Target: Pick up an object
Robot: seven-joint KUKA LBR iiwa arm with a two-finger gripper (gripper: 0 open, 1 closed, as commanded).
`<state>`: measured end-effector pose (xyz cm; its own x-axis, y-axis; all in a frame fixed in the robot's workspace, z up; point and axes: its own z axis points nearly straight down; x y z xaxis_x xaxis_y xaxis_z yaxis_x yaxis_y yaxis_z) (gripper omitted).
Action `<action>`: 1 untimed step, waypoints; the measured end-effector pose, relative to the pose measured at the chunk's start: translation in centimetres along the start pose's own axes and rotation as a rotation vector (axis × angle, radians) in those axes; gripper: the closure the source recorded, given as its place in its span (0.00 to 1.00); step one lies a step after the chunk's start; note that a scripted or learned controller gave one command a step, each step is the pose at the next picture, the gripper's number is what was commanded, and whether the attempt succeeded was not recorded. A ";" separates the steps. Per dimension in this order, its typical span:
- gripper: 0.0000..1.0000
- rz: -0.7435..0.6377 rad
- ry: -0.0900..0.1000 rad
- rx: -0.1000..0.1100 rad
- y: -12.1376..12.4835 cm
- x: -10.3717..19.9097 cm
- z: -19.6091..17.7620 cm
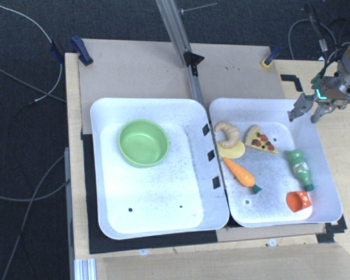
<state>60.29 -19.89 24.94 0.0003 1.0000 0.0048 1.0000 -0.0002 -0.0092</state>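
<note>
Five toys crowd the right bin; the green bottle lies nearest its right wall. Gripper, fingers spread and empty, hangs over the far-right corner; a descent there risks striking the rim.

Two bins sit side by side on the desk. A bowl lies in the left bin. In the right bin, a croissant and pizza slice lie at the back, a carrot in the middle, a bottle to the right, a cup in front of it.
</note>
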 end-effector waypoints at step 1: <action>0.00 0.000 -0.001 -0.006 0.1 0.0 -0.3</action>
<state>60.40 -19.91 25.26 -0.0002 1.0000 0.0036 1.0000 0.0003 -0.0033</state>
